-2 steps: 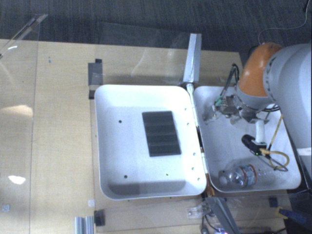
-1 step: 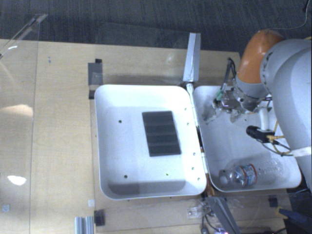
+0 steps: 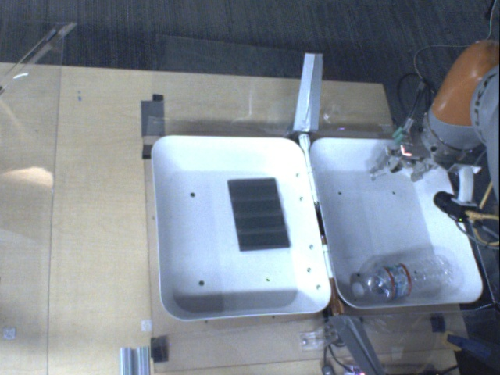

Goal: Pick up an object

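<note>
Lying on its side along the near wall of the right bin [image 3: 344, 209], close to the near right corner of the table [image 3: 94, 209]: a clear plastic bottle [image 3: 402, 278], cap end toward the bin divider, a coloured label band around its middle. Almost touching the near wall, so little room there for a finger on that side. Best taken across the narrow body, just beside the label, with the pincer turned so its fingers straddle the bottle's width rather than its length. Worth coming straight down and closing slowly, since a round, light, transparent shell probably rolls or squirts away under a glancing touch. Also wise to lift only a little first and check for something actually between the fingers.

Farther back, in the middle of the left bin [image 3: 172, 170], a dark ribbed rectangular pad [image 3: 258, 214], lying flat; a poorer target, being low and wide.

Farthest, over the far right part of the right bin: the pincer [image 3: 400, 161], hanging well apart from the bottle, carrying nothing. Whether spread or together — cannot tell at this size. A long travel toward the near wall needed before any descent.
</note>
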You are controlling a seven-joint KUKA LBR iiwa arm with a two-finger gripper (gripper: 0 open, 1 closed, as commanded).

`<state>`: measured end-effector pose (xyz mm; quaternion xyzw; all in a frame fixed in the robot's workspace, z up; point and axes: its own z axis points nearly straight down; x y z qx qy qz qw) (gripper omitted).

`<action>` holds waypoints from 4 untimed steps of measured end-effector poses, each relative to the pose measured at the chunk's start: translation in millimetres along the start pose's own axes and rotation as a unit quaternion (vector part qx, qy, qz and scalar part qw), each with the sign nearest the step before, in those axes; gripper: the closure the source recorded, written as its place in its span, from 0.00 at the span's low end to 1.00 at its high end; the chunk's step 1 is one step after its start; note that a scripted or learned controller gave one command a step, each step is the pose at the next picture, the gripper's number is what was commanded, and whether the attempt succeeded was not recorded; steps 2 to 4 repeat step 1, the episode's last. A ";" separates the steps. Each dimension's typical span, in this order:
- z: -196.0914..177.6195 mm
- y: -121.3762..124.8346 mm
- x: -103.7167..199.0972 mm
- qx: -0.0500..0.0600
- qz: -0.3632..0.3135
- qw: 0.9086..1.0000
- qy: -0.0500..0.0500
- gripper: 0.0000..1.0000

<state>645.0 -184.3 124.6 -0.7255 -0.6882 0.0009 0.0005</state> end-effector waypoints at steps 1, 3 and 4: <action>36.6 -37.6 82.6 -0.006 -0.010 1.000 0.001 0.00; 36.6 -37.6 82.6 -0.006 -0.010 1.000 0.001 0.00; 36.6 -37.6 82.6 -0.006 -0.010 1.000 0.001 0.00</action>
